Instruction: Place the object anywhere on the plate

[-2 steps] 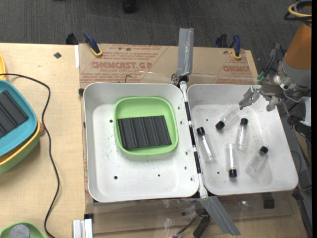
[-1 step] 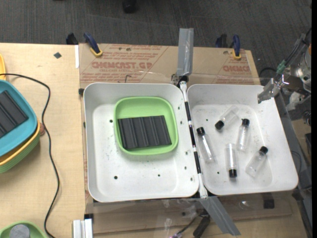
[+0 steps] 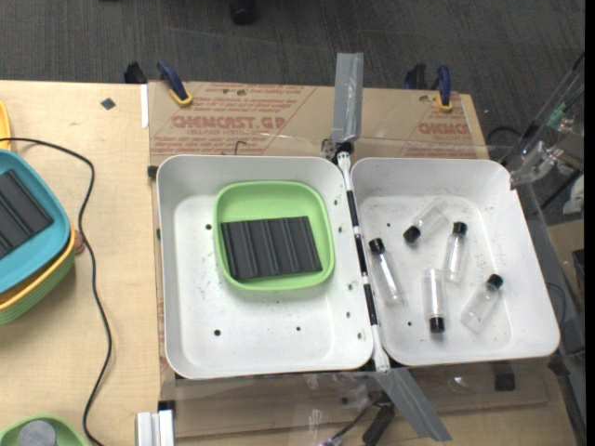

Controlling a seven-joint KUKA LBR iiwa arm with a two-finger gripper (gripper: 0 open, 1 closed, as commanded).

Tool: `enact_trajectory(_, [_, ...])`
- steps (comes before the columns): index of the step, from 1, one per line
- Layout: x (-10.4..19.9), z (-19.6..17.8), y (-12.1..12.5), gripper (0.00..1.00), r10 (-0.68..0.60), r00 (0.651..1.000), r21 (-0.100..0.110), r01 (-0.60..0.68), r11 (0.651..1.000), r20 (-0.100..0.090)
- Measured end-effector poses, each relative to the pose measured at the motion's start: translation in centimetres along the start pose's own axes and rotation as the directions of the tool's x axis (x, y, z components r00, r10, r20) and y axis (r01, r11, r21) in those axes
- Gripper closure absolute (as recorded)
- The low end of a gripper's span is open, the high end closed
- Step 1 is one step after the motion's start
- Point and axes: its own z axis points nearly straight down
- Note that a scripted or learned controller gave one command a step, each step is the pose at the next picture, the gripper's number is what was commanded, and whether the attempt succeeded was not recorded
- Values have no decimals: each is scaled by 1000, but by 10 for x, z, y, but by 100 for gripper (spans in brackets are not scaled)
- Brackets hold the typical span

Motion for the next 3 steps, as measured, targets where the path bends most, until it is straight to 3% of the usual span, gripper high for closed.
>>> enact_trajectory(1, [-8, -32, -20, 0, 207, 978, 1, -207, 978, 0])
enact_trajectory(2, [-9, -26, -25, 0, 281, 960, 2, -281, 960, 0])
enact_trajectory(3, [-17, -11, -32, 0, 440, 898, 3, -440, 898, 1])
